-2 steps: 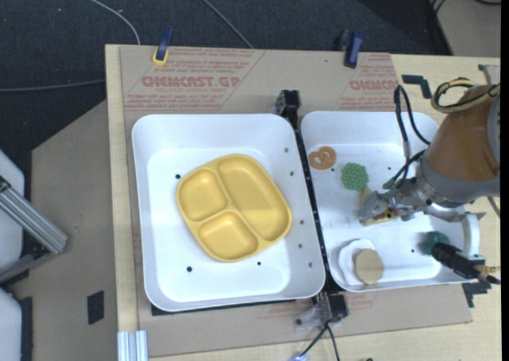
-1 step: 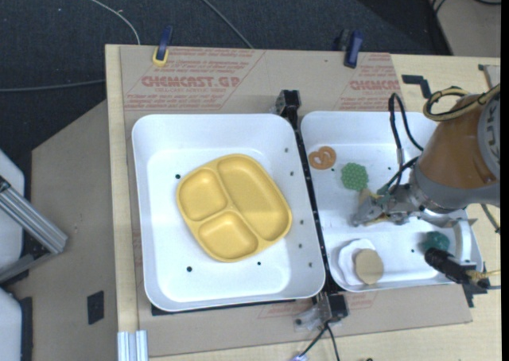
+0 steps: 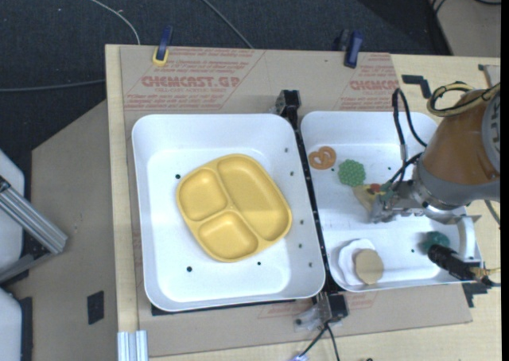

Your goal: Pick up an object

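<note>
Hovering gripper (image 3: 380,202) in right bin (image 3: 350,130), beside broccoli (image 3: 351,171) — grip state unclear

Divided tray (image 3: 233,207) in left bin (image 3: 151,192), pretzel (image 3: 322,158) and leafy piece (image 3: 351,172) side by side at back of right bin (image 3: 350,122), round block (image 3: 367,266) on small dish (image 3: 347,260) at its front
</note>
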Robot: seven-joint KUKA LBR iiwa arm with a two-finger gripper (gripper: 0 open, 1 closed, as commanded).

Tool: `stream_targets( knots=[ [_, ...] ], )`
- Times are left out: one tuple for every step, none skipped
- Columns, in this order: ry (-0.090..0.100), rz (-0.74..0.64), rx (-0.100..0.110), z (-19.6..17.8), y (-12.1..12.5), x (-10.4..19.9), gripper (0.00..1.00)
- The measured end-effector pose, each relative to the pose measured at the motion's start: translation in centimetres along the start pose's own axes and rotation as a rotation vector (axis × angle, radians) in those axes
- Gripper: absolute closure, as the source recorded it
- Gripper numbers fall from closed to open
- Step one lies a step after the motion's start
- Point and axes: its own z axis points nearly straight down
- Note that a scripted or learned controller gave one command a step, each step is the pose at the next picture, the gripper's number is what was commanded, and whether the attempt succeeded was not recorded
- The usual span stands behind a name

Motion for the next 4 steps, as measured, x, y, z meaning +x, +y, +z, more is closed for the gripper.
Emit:
stream_targets(
  knots=[
    [-0.003,-0.001,-0.006,-4.6,0.6,-0.6,1.00],
    [-0.003,-0.002,-0.006,-9.8,-0.1,-0.2,1.00],
    [-0.003,-0.002,-0.007,-15.1,0.0,-0.2,1.00],
    [0.000,-0.006,-0.002,-15.4,0.5,4.9,1.00]
  ],
)
